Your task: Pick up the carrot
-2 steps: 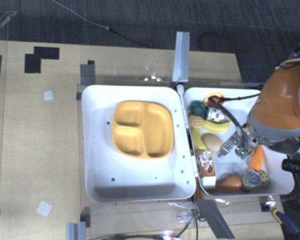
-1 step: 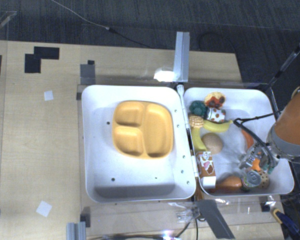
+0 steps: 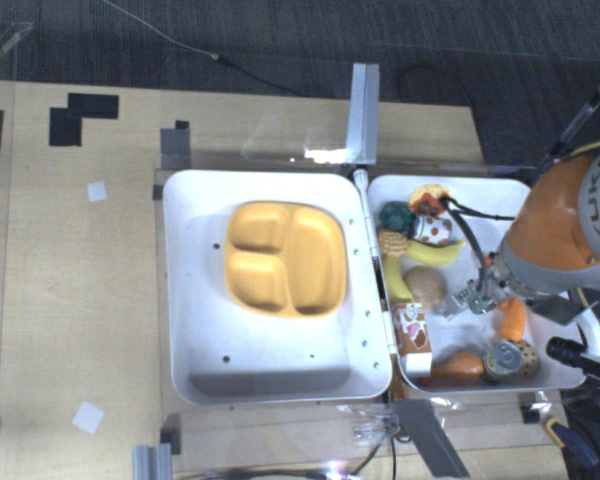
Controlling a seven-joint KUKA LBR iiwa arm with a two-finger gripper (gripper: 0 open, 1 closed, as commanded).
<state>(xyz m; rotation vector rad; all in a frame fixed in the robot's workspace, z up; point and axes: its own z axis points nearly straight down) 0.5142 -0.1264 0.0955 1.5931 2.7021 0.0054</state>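
Carrot (image 3: pixel 514 319): a short orange piece in the right bin (image 3: pixel 500 182), toward its near right corner. Its upper end is hidden under the arm (image 3: pixel 565 230), and the can (image 3: pixel 506 360) sits just in front of it. Nothing is lifting it; it lies on the bin floor.

The surface (image 3: pixel 70 298) is pale wood with a few black marks and small white squares on its left part. Two white bins stand on it side by side, their inner rims touching. The left bin (image 3: pixel 195 298) holds a yellow tray (image 3: pixel 285 258) with three compartments, set near the middle and a little toward the far side.

The arm comes in from the right over the right bin, its orange band above the far right corner and its grey wrist below that. The gripper (image 3: pixel 474 298) hangs low in the middle of the bin, just left of the carrot and just right of a tan lump (image 3: pixel 426 286). It is too small and cluttered to tell whether it is open or closed, and nothing can be seen in its hold.

A grey metal post (image 3: pixel 364 113) rises at the far edge where the bins meet.

The other things in the right bin crowd its left and near sides. A banana (image 3: pixel 432 253) lies across the middle, with a dark green thing (image 3: pixel 396 218) and a red-and-white thing (image 3: pixel 436 230) beyond it. A small carton (image 3: pixel 413 330) stands against the left wall, and an orange-brown lump (image 3: pixel 458 366) lies along the near wall between the carton and the can.
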